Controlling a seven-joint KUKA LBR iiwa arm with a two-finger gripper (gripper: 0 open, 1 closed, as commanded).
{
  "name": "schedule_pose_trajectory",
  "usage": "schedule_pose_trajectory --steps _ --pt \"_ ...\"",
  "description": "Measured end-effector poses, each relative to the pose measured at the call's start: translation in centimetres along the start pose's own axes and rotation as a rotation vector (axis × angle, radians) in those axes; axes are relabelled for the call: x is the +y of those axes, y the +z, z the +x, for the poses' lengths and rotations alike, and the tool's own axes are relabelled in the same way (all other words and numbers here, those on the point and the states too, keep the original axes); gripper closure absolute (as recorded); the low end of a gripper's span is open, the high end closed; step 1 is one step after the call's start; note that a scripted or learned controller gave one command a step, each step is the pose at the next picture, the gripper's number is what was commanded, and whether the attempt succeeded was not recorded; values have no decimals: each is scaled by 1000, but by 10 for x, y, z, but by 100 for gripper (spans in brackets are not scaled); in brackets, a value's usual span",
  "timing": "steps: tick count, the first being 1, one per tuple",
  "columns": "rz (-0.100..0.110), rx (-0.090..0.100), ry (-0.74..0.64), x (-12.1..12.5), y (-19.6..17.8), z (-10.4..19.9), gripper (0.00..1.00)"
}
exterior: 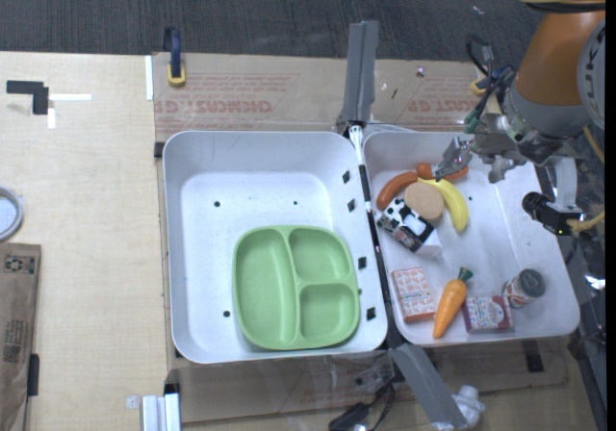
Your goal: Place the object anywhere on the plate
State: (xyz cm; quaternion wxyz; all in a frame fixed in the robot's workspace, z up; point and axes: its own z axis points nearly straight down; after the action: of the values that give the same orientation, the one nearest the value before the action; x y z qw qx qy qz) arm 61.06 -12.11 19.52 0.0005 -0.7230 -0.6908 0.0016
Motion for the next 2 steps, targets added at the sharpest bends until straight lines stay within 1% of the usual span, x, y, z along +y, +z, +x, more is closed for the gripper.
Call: schedule_pose_trajectory --steps 1,2 --pt "-22 2 78 -79 86 13 0" --pt "-1 0 285 -93 -32 -21 0"
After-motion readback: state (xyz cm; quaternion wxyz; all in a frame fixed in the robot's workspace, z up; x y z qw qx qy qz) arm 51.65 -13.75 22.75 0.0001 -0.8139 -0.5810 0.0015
